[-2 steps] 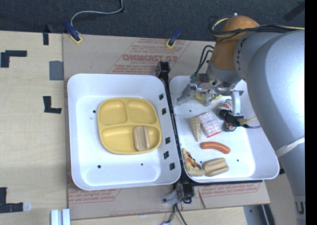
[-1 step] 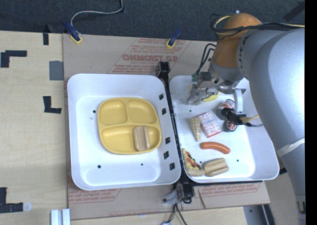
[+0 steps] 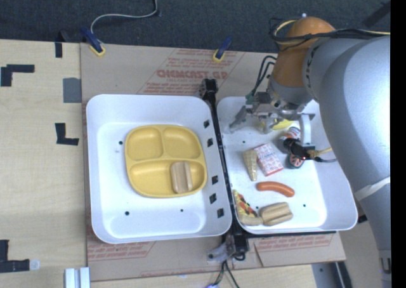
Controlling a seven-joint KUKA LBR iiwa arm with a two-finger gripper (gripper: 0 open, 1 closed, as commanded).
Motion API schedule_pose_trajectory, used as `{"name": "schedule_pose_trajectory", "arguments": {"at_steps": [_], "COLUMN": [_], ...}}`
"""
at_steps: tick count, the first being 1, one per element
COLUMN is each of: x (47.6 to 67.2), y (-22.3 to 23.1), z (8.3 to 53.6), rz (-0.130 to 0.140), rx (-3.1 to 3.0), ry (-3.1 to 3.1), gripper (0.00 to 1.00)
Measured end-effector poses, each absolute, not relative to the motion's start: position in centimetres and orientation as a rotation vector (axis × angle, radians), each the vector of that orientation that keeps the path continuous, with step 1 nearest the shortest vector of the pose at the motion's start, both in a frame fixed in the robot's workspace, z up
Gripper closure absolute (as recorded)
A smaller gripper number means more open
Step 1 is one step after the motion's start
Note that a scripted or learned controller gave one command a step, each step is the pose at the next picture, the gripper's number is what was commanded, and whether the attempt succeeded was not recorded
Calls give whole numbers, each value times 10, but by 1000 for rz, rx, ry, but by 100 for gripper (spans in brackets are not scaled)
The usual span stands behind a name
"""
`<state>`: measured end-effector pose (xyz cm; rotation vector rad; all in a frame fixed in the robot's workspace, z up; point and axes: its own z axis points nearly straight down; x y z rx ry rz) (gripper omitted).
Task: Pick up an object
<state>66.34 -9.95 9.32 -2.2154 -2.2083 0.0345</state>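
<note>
My gripper hangs over the far end of the right bin with its fingers spread and nothing between them. Just below it in that bin lie a tan wedge and a small pink-and-white box, side by side. Nearer the front are a red sausage, a tan bun and a multicoloured piece by the left wall. A yellow object shows partly under the wrist, with a small red-and-white item beside it.
The left bin holds a yellow divided plate with a tan bread piece in its lower right compartment. A black divider runs between the bins. The grey arm covers the right bin's far right side.
</note>
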Motion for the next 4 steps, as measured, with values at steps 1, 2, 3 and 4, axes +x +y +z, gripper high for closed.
{"name": "schedule_pose_trajectory", "arguments": {"at_steps": [1, 2, 3, 4], "x": [668, 669, 668, 668], "y": [-94, -94, -94, -94], "z": [85, 96, 95, 85], "rz": [3, 2, 4, 2], "rx": [-2222, -2222, -2222, -2220], "ry": [-2222, -2225, -2225, -2224], "gripper": [0, 100, 0, 0]}}
